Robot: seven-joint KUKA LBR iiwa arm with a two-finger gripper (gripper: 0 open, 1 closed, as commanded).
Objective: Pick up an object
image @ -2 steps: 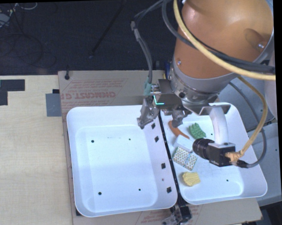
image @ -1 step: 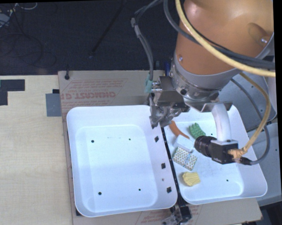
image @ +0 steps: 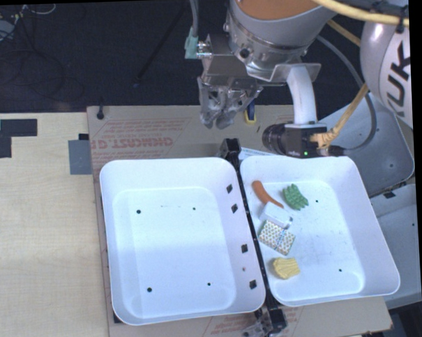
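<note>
1. Nearest the camera, at the bottom of the view, sits the front rim of the right bin [image: 342,296], with the left bin [image: 172,236] beside it.
2. Just inside the right bin lies a yellow piece [image: 286,268].
3. Beyond it rests a white patterned block [image: 277,236], touching a small white piece [image: 276,214].
4. Further back lie an orange strip [image: 264,193] and a green piece [image: 294,196], close together.
5. Farthest, the gripper [image: 222,111] hangs high behind the bins; whether it is apart or together cannot be told.
6. To pick well, it would probably need to travel forward and descend over an isolated item; the yellow piece looks least crowded.
</note>
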